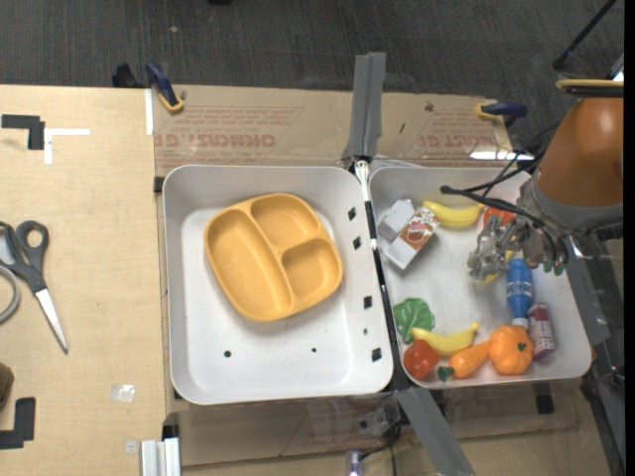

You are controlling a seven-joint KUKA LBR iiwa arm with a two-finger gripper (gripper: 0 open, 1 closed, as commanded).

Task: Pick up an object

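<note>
My gripper (pixel 487 263) hangs low over the right bin (pixel 448 182), near its right side, under the grey arm with the orange band (pixel 587 152). It stands just left of a blue bottle (pixel 519 291) and to the right of a white carton (pixel 407 234). A yellow banana (pixel 451 213) lies behind it near the bin's back wall. Along the front of the bin lie a green leafy toy (pixel 414 315), a second banana (pixel 446 338), a red tomato (pixel 420 361), a carrot (pixel 466 360), an orange pumpkin-like toy (pixel 510 350) and a red can (pixel 542 330).
The left bin (pixel 189 296) holds a yellow divided plate (pixel 275 256). Scissors (pixel 35 276) lie on the wooden bench at the far left. A grey bar (pixel 367 107) runs back from the seam between the bins. Cables trail near the arm at the right.
</note>
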